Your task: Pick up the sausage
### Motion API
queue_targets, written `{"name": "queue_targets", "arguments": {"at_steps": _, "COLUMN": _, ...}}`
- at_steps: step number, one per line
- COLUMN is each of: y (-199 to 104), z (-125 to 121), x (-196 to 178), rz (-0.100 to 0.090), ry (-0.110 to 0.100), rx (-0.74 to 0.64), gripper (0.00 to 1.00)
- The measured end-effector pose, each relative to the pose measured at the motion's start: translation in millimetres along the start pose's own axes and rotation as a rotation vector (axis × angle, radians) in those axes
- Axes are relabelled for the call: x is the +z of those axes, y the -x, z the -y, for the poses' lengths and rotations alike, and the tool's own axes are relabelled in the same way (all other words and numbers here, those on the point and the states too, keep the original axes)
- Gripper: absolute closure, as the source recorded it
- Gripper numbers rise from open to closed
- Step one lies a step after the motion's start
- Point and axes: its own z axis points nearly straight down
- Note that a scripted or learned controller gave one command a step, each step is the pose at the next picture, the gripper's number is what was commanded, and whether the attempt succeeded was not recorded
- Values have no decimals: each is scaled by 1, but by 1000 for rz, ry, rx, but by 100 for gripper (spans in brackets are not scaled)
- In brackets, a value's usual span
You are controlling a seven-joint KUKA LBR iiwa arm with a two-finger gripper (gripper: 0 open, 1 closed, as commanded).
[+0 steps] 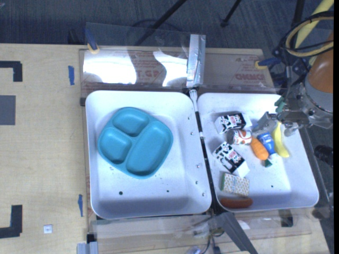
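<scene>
Camera view. Two shallow white bins sit side by side on the bench. The left bin (106, 194) holds a blue divided plate (135, 141) with three compartments, lying near its centre. The right bin (302, 187) holds a cluster of small items: two black-and-white cartons, one (231, 121) toward the far side and one (229, 154) nearer the middle; a small can with a red band (241, 136) between them; an orange carrot (259, 148); a yellow banana (280, 142) with a small blue piece (266, 141) just beside it; and a speckled, pale green packet (235, 184) toward the near side. The sausage (235, 201), reddish-brown, lies along the near wall of the right bin, just below the packet and well apart from the gripper.

The arm enters from the right, its orange band (321, 75) at the frame's edge. The gripper (288, 121) hangs over the far right part of the right bin, above the banana; whether it is spread or pressed together cannot be told, and nothing is seen in its grasp.
</scene>
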Motion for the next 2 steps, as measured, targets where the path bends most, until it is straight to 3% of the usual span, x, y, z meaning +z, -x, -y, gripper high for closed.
{"name": "queue_targets", "arguments": {"at_steps": 1, "y": -67, "z": 44, "x": -116, "rz": 2, "ry": 3, "rx": 27, "gripper": 0}}
{"name": "queue_targets", "arguments": {"at_steps": 2, "y": -68, "z": 43, "x": -126, "rz": 3, "ry": 6, "rx": 25, "gripper": 100}}
